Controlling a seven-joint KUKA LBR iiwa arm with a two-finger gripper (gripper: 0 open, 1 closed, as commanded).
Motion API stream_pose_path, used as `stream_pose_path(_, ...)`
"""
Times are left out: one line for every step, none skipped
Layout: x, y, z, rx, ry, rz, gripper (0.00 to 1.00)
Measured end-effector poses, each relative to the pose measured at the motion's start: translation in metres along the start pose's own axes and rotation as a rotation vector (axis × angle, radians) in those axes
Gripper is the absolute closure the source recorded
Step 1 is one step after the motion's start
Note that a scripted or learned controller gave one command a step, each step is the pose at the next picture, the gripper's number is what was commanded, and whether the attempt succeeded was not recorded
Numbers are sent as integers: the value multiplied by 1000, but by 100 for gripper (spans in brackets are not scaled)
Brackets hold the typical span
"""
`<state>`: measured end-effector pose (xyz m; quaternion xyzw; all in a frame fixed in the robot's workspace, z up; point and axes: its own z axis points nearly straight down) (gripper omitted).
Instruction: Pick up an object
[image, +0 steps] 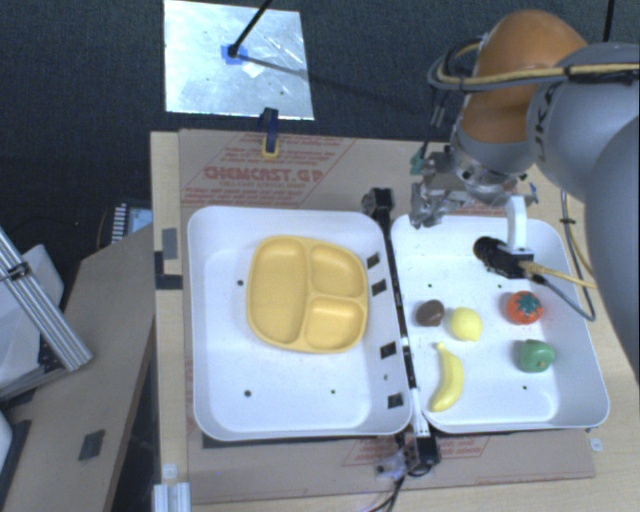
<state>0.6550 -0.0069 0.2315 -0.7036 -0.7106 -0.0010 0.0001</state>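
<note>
Candidate objs all sit in the right bin (575, 395). We count five: brown oval piece (430, 313) nearest the divider, yellow lemon-like ball (465, 324) just beside it on its right, banana (447, 379) below those two w/ its lower end near the bin's front-left corner, tomato (523, 308) (orange-red, green top) further right, green pepper-like fruit (536, 355) below the tomato. All five lie loose on the bin floor, apart from one another except brown piece & lemon, which look nearly touching; we can't tell if they do.

Gripper (432, 212) is at the back-left corner of the right bin, above the rim, well apart from every fruit. Nothing seen betw. its tips. Open vs. closed: we cannot tell, the metal parts blur together at this angle. A black part (497, 256) w/ a white bracket (516, 225) hangs off the wrist over the bin's back half, a yellow cable (560, 277) running from it to the right.

Left bin (215, 400) holds a yellow 3-compartment tray (305, 293), about centred. Both bins rest on a cardboard sheet (300, 165) w/ red print. Behind that, a shiny foil square (240, 58) w/ a blue mark.
</note>
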Motion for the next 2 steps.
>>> stream_pose_path(52,-5,11,0,0,0,100)
stream_pose_path(106,-13,-1,-1,1,-1,100)
